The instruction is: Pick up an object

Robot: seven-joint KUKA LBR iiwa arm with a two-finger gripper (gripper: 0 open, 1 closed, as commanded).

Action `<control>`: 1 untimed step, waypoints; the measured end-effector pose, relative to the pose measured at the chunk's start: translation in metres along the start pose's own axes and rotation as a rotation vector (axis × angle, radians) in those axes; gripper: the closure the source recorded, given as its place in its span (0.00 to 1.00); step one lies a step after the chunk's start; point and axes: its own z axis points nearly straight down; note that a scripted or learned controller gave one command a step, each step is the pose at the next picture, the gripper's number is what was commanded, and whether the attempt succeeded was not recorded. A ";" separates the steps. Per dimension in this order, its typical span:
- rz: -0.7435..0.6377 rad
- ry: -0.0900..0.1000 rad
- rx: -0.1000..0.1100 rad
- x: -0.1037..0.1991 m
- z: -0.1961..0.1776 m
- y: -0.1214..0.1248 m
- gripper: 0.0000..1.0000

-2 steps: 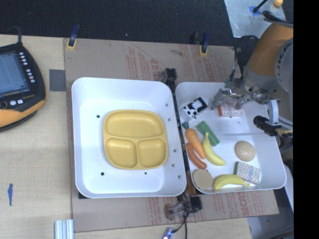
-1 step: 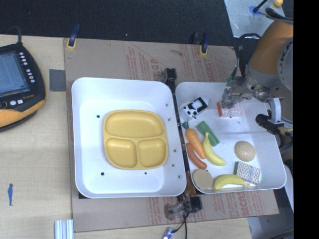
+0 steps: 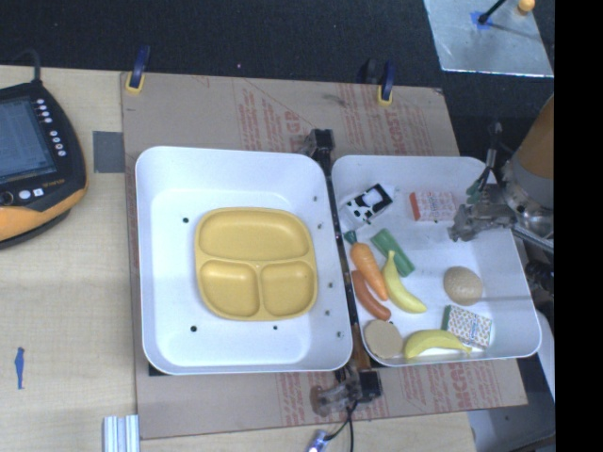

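The right white bin (image 3: 426, 169) holds several small items. Among them are a black-and-white toy (image 3: 367, 203), a red-and-white packet (image 3: 433, 205), a green piece (image 3: 391, 252), an orange carrot (image 3: 368, 266) and a red sausage (image 3: 370, 298). Nearer the front lie two yellow bananas (image 3: 403, 288) (image 3: 435, 344), a beige potato (image 3: 463, 285), a tan round piece (image 3: 381, 337) and a patterned packet (image 3: 469, 326). My gripper (image 3: 468, 224) hangs low over the bin's right side, just right of the red-and-white packet and above the potato. I see nothing held in it.
The left white bin (image 3: 155, 252) contains a yellow divided plate (image 3: 255, 262). A teach pendant (image 3: 33, 163) lies on the bench at the far left. Blue clamps (image 3: 138, 69) (image 3: 385, 81) pin the cardboard sheet at the back.
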 end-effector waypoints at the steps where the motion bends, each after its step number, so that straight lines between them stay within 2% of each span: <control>1: -0.001 0.001 -0.001 0.060 -0.059 0.005 1.00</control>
